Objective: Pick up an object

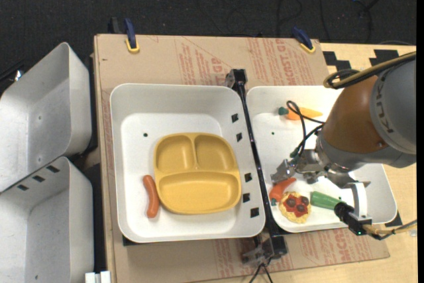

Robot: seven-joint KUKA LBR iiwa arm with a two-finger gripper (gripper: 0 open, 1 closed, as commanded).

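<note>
1. Cardboard [199, 59] covers the bench on a dark floor strewn with cables; its red printing reads mirrored and I cannot make it out.
2. Two white bins sit side by side: the left bin [126, 142] and the right bin [265, 109].
3. The arm [371, 122] reaches over the right bin.
4. A yellow tray [197, 172] lies in the left bin, a sausage [152, 196] just beside it.
5. The gripper [298, 166] is low in the right bin; whether its fingers are apart or together cannot be told.
6. Near it lie a pizza [295, 206], a green piece [324, 199], a red piece [279, 187], and a carrot [301, 113] farther back.
</note>
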